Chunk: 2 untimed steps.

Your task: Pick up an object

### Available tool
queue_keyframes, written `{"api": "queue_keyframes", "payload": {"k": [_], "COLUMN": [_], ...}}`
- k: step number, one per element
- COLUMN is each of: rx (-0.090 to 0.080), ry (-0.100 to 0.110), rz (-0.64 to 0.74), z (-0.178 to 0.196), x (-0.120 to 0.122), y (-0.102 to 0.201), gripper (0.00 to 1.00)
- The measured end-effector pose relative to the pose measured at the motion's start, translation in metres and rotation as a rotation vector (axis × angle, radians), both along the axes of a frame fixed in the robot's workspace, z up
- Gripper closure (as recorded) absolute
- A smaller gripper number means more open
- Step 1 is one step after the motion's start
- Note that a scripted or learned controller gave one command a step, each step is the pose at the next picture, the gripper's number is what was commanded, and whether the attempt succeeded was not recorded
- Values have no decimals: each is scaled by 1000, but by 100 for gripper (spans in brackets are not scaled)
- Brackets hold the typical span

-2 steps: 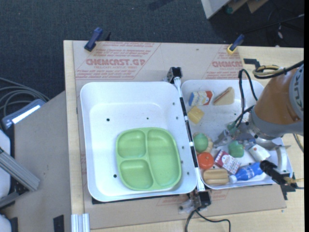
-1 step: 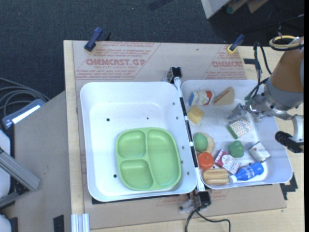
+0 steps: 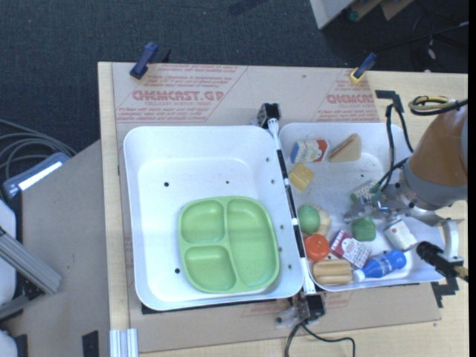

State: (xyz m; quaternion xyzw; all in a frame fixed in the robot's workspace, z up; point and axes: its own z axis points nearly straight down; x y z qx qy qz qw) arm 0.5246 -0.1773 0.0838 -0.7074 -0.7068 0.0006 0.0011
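Camera view: green tray (image 3: 227, 244) sits in left bin (image 3: 149, 155). Right of tray, toys fill right bin (image 3: 387, 136); gripper (image 3: 366, 203) low over green ball (image 3: 364, 230). Can't tell grip state. Approach step; next: close & lift.

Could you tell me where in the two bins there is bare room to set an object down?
The left bin has bare floor behind and left of the green divided plate. The right bin is crowded: toy food, a blue bottle and the gripper leave just a small gap mid-bin.
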Motion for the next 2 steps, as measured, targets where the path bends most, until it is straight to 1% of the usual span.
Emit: {"api": "queue_keyframes", "payload": {"k": [1, 2], "rx": [-2, -1], "ry": [-4, -4], "rz": [0, 0], "z": [11, 10], "x": [1, 1], "y": [0, 0], "gripper": [100, 0]}}
